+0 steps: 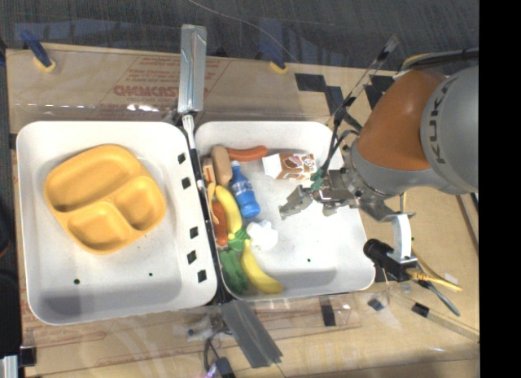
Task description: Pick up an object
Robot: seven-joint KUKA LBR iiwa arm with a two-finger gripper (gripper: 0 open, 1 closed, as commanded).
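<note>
— Well, what's biggest on my feed? The left bin (32, 205), holding a yellow divided tray (104, 197).

— And the right bin (342, 274)?

— I see the arm (411, 132) reaching over its right side, with the gripper (303, 199) low above bare white floor, nothing between its fingers. Whether they're spread or closed, I can't tell.

— The objects?

— Crowded along the left wall: a banana (259, 274), a blue bottle (243, 193), a hot dog (247, 154). A small snack packet (295, 165) lies near the back, just beside the gripper.
</note>
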